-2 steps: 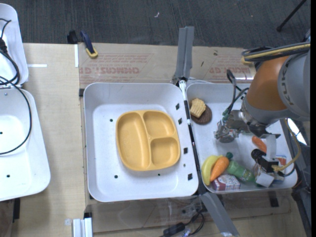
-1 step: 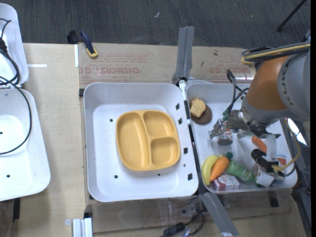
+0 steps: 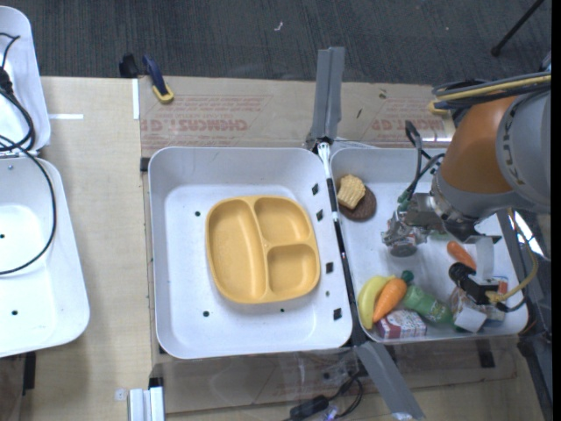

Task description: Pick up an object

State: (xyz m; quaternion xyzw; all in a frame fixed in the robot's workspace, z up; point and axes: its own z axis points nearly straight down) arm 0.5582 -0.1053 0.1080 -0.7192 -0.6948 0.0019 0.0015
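Note:
My gripper (image 3: 401, 235) hangs low over the middle of the right bin (image 3: 372, 167), on the grey arm with its orange band (image 3: 478, 156). Nothing is visibly held in it. A tan waffle on a brown disc (image 3: 353, 196) lies to its upper left. Near the bin's front lie a yellow banana (image 3: 369, 296), an orange carrot (image 3: 391, 296), a green bottle (image 3: 428, 305) and a red and white carton (image 3: 402, 324). A small orange piece (image 3: 461, 253) lies to the gripper's right, partly under the arm.
The left bin (image 3: 175, 235) holds a yellow divided plate (image 3: 263, 248). A grey divider post (image 3: 329, 95) rises between the bins at the back. Cables and a black part (image 3: 469, 281) hang by the right bin's right side. A white tray (image 3: 35, 261) stands far left.

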